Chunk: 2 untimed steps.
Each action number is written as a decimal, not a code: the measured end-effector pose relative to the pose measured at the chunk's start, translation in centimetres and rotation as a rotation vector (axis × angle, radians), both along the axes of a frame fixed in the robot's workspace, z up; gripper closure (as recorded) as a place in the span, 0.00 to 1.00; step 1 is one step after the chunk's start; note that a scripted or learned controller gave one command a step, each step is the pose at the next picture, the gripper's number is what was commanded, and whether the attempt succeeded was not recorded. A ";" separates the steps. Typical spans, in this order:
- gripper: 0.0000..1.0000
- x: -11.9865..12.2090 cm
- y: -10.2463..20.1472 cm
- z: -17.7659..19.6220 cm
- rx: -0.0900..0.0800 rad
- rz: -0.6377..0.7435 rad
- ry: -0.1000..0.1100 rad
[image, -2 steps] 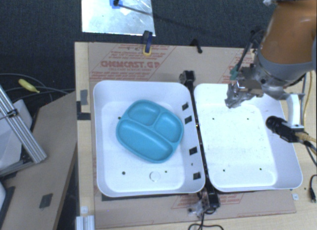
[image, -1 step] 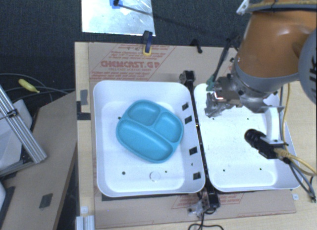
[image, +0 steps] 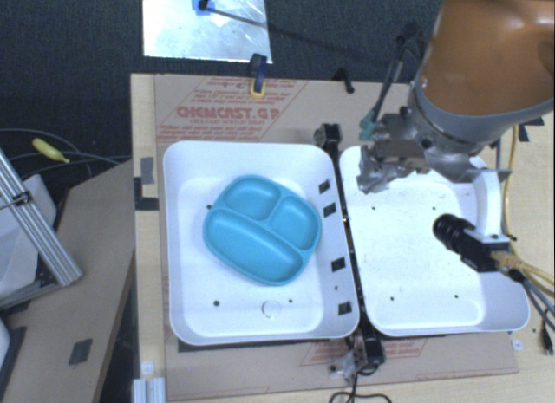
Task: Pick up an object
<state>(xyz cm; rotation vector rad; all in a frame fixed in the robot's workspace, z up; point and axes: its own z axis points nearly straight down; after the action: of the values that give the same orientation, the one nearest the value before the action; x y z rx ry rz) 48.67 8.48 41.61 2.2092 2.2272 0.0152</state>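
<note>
We see a blue divided plate [image: 260, 230], the one thing to pick up, lying flat in the middle of the left bin [image: 195, 310], tilted slightly across it and well apart from the arm. The gripper [image: 375, 176] hangs over the far left corner of the right bin [image: 416, 306], just beside the divider between the two bins. We cannot tell whether its jaws are spread or closed. Both bins rest on a printed cardboard sheet [image: 227, 108].

The left bin [image: 195, 306] and right bin [image: 408, 297] sit side by side on printed cardboard [image: 225, 111].
</note>
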 end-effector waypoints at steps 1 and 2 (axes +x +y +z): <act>1.00 0.0 7.2 2.5 0.000 0.003 0.005; 1.00 0.1 6.8 3.4 -0.001 0.000 0.004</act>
<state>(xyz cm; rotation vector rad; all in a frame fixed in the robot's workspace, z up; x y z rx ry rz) 48.73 15.29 45.06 2.2109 2.2284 0.0099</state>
